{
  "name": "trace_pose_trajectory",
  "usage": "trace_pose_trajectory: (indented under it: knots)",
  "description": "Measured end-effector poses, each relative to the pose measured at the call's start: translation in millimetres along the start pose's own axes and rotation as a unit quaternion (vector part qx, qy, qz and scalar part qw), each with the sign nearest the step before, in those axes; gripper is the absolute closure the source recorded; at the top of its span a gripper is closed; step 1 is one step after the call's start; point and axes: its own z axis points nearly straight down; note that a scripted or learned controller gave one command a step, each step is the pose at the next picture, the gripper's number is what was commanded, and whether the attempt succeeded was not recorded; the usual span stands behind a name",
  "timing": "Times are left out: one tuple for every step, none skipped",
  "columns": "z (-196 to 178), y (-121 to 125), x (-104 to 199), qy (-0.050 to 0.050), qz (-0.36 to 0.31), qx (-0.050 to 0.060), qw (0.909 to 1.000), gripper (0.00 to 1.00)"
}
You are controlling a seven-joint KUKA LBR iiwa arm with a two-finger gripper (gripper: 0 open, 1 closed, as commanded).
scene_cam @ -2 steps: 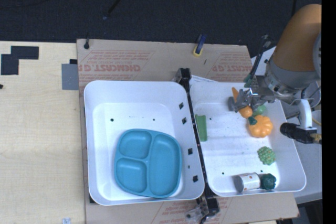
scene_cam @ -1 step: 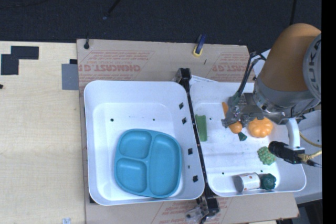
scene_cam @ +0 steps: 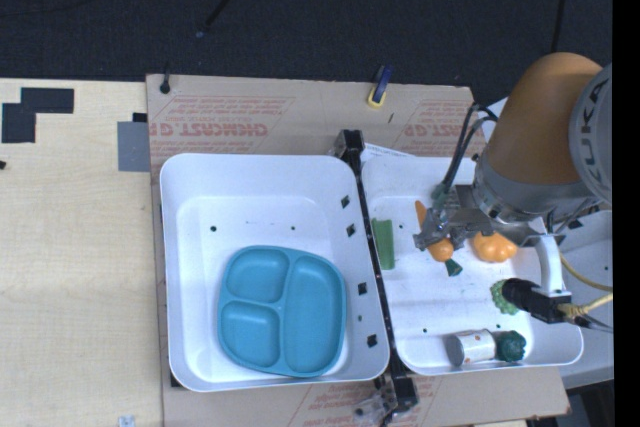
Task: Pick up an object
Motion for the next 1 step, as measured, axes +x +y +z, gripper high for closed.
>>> trace_pose_trajectory:
  knots:
    - [-16.5, -6.5, 4.2, 0.0, -0.001, -0.002, 1.0, 1.0]
